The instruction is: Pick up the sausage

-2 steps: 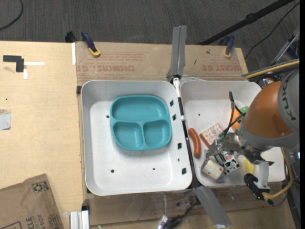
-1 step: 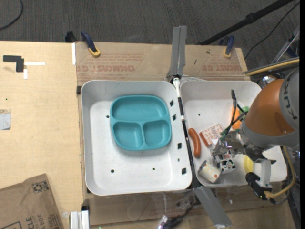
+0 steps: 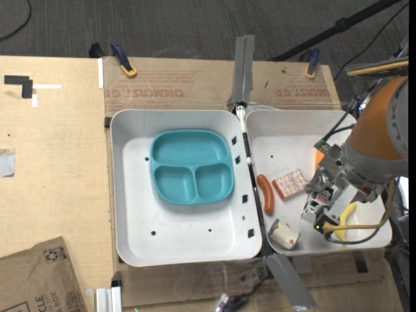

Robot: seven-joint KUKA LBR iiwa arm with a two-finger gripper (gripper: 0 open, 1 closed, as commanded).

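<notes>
Gripper (image 3: 320,208): low over the right bin, apart from the sausage; grip state cannot be told, its tip lost in cables and shadow.
Arm (image 3: 380,132): enters from the right, orange band showing, covering part of a yellow item (image 3: 348,214).
Sausage (image 3: 266,193): lies free in the right bin (image 3: 286,125), beside the divider, left of a red packet (image 3: 289,184).
Left bin (image 3: 127,194): holds a teal tray (image 3: 192,166).

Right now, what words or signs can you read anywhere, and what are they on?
"GENERAL CHEMICAL", reversed and only partly legible: cardboard sheet behind the bins.
"CLE", part of a word, beside a recycling symbol: cardboard box at bottom left.
Print on the red-and-white packet beside the sausage: too small to read.
</notes>
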